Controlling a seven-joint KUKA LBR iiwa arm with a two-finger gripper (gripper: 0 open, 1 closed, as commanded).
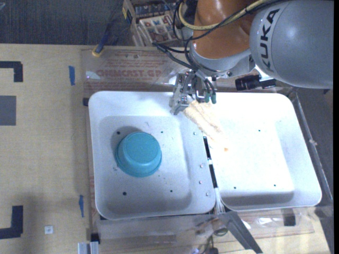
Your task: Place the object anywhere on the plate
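Observation:
A blue round plate [139, 153] rests upside-down-looking in the left bin [106, 194], near its middle. My gripper [183, 103] hangs over the back rim where the two bins meet. A long pale tan object [205, 121] slants down and to the right from the fingertips, across the divide and over the back left corner of the right bin [296, 189]. Its upper end sits between the fingers, which are shut on it. The object looks blurred and lifted off the bin floor. The plate lies to the lower left of the gripper, well apart from it.
The grey arm with its orange band [222, 9] fills the upper right above the right bin. Small orange specks [225, 149] lie on the right bin's floor. Boxes and cables [153, 20] sit behind the bins.

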